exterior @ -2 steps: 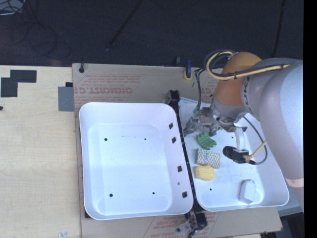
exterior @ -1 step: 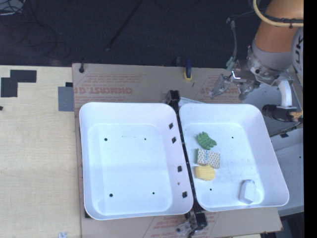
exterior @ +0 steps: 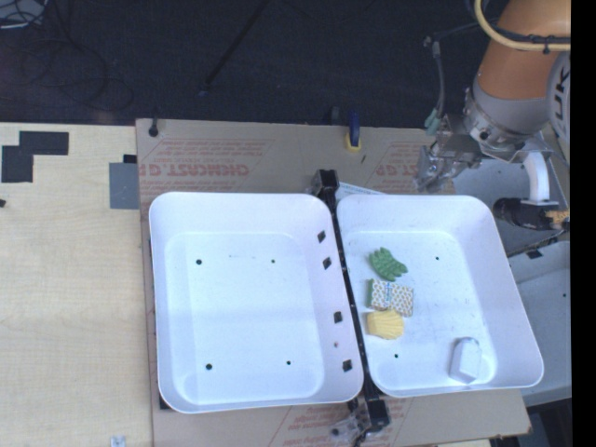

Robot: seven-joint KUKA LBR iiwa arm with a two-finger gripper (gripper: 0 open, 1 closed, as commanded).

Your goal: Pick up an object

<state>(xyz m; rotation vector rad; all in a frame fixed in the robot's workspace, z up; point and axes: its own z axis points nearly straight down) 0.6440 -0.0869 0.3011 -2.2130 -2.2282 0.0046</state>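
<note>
Overhead, gripper (exterior: 436,168) hangs above the far rim of the right bin (exterior: 503,277); whether it is spread or pressed together I cannot tell. Along that bin's left side: green object (exterior: 387,264), patterned piece (exterior: 390,296), yellow piece (exterior: 385,324). White object (exterior: 465,359) near corner.

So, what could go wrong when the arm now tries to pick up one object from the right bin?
The green piece, patterned square and yellow piece lie tightly together, so the gripper may push them or catch two. They also sit near the right bin's inner wall, which a finger could strike. The white object hardly stands out from the bin floor.
</note>
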